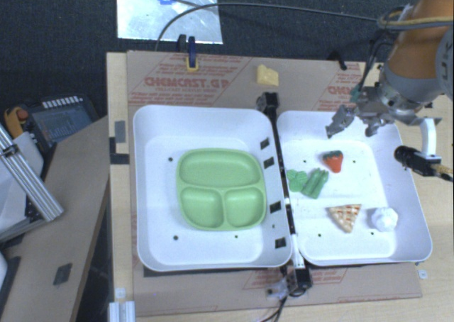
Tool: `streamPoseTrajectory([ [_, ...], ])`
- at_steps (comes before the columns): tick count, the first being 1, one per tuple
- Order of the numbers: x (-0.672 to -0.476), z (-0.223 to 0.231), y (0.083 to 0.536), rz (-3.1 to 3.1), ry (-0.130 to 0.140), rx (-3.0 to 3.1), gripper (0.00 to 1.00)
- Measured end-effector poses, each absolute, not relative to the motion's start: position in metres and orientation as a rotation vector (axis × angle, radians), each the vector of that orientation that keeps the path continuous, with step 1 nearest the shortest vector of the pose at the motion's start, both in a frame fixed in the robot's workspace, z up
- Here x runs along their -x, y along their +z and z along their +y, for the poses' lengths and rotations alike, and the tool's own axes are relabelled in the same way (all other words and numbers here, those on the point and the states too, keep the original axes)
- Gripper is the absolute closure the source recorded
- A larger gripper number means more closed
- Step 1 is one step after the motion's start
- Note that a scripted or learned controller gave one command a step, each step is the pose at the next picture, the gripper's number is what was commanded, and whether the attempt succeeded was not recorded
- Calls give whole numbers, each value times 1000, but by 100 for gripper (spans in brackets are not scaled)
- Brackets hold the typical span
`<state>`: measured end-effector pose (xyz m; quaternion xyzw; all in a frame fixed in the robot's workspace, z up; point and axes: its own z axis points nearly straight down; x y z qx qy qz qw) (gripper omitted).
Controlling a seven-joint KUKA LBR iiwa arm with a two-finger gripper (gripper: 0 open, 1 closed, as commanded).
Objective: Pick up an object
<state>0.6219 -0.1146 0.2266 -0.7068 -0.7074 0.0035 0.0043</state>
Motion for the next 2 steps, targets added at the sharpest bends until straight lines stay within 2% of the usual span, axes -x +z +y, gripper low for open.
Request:
streamPoseTrajectory([
  [1,-624,-114,234,-2226,-1,2219,0],
  [2,-621,-116,172,-2221,3,2219,0],
])
